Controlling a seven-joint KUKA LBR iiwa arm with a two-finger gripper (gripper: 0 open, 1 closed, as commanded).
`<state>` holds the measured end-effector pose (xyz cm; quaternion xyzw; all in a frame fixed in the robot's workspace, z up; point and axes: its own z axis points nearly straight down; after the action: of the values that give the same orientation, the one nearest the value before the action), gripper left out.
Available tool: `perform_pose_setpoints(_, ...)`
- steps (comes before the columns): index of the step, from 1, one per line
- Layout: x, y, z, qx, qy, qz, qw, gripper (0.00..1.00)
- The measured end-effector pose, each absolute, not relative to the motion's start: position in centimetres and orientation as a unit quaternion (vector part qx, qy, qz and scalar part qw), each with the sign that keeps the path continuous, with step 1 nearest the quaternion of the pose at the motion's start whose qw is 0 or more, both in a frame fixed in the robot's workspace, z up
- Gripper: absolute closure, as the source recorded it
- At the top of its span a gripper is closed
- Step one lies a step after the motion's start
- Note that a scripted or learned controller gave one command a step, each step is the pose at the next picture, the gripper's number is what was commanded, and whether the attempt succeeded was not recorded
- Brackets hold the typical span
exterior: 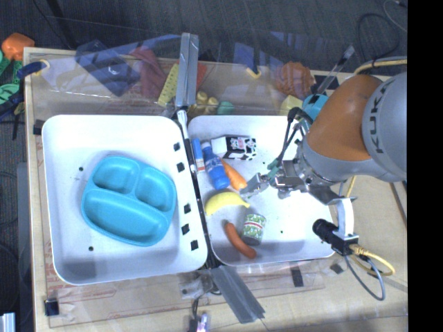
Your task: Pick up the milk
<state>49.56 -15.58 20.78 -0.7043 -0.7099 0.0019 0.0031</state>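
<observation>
The worktop (387, 310) carries two shallow white bins side by side: the left bin (62, 254) holds a turquoise plastic plate with three compartments (130, 198), lying flat in its middle, and the right bin (304, 244) holds the loose items. The milk, a small white carton with black cow patches (240, 146), lies near the far wall of the right bin, apart from the cluster along the bin's left side: a blue-and-white tube or bottle (211, 164) against the dividing wall, an orange carrot (234, 175) just beside it, a yellow banana (225, 201) below, a small green-labelled can (253, 227) and a reddish sausage (240, 240) near the front. That gap looks like it leaves the carton room for a grasp. The grey arm with its orange band reaches in from the right, and the claw (261, 183) hangs over the bin's middle, near the carrot's tip, with nothing visible between its fingers; whether they are parted I cannot tell. The milk lies beyond the claw, toward the far wall and slightly left, clearly apart from it.
</observation>
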Motion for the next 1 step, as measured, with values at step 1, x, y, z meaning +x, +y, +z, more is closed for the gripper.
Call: perform_pose_setpoints(1, 57.66, -16.96, 24.77, -0.777, -0.63, 0.0019, 0.001, 0.0)
